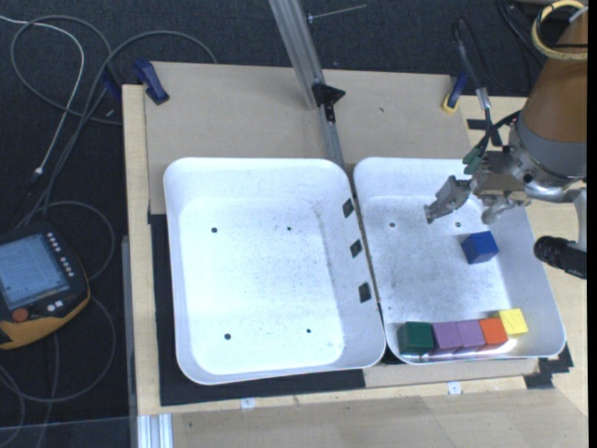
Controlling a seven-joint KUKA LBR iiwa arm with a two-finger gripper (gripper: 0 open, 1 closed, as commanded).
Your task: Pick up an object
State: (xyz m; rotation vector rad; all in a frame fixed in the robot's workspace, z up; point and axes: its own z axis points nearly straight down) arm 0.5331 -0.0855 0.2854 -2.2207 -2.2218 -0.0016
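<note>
Blocks were the things to be picked up, and none was held — the gripper (464, 205) was seen with its two fingers spread apart and nothing between them, poised over the right bin (550, 278). A blue block (479, 247) lay alone just below the fingers, apart from them. Four more — green (417, 336), purple (452, 334), orange (492, 330) and yellow (514, 322) — were packed in a row against the bin's near wall. A miss was judged likely if the fingers were lowered off-centre: the blue block could be nudged aside. The crowded row left little room for a finger. The left bin (187, 185) was not involved.
</note>
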